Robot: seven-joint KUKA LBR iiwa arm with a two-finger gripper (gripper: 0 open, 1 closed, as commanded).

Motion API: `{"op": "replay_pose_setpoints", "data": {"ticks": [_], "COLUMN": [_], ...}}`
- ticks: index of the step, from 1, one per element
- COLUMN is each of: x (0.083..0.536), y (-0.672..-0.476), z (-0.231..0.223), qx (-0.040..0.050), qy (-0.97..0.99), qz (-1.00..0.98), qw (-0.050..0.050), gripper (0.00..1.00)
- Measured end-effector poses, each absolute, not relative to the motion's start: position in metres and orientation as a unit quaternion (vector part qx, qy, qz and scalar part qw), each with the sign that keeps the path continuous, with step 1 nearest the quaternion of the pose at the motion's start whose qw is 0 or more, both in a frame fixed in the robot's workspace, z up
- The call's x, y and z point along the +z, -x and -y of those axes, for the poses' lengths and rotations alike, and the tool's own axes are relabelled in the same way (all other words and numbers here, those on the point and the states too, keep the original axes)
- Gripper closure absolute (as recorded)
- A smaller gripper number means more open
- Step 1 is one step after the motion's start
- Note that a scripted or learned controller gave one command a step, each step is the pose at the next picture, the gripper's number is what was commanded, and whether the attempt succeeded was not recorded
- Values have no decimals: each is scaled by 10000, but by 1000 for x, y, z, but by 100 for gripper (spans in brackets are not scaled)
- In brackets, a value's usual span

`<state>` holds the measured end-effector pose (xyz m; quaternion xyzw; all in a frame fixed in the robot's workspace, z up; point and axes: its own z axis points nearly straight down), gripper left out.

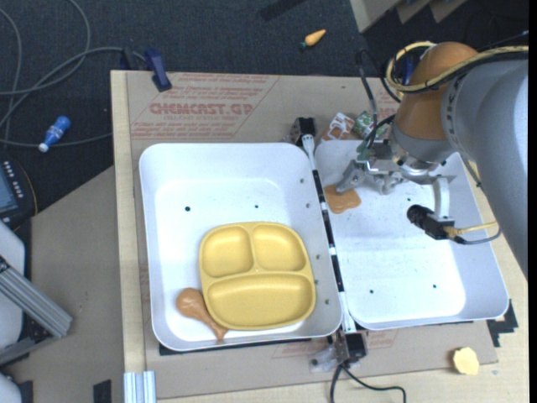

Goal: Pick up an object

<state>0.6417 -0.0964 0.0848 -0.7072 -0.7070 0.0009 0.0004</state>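
Orange-tan and flat, a small cookie-like piece [342,198] is lying in the right bin [403,305], tight against the divider wall [325,225] that the two bins share, and this is probably the object the arm is going for. The hand [375,175] is hanging just above and beside that piece, reaching in from the side away from the divider, with the grey arm [495,116] and its orange band [436,74] crowding over the bin's far corner. Whether its grasping parts are apart or together cannot be told, since the wrist and cables are covering them, and nothing can be seen clamped there. Lying so near the divider, the piece is likely leaving little room on its wall side, so a grasp here is looking awkward and a slip seems possible. A black cable connector [428,222] with a yellowish lead is dangling from the arm over the bin floor, further from the divider than the piece. On the other side of the divider, the left bin [168,175] is carrying a yellow compartment plate [256,274] with a tan drumstick-shaped toy [198,307] touching its outer edge. Crumpled wrappers [348,126] are sitting on the cardboard-covered tabletop [210,107] just beyond the divider's far end, a yellow chunk [466,360] is resting past the right bin's near corner, and a blue bottle [55,131] and a small orange carrot-like scrap [315,36] are lying on the dark floor [210,23], well apart from the divider.
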Motion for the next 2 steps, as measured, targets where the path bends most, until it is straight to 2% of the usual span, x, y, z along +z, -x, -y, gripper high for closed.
{"op": "replay_pose_setpoints", "data": {"ticks": [1,2], "x": [85,85], "y": [-633,-610], "z": [111,176], "qx": [6,13], "qy": [7076,7088], "qz": [7066,7054], "qw": [3,1], "gripper": [0,0]}}
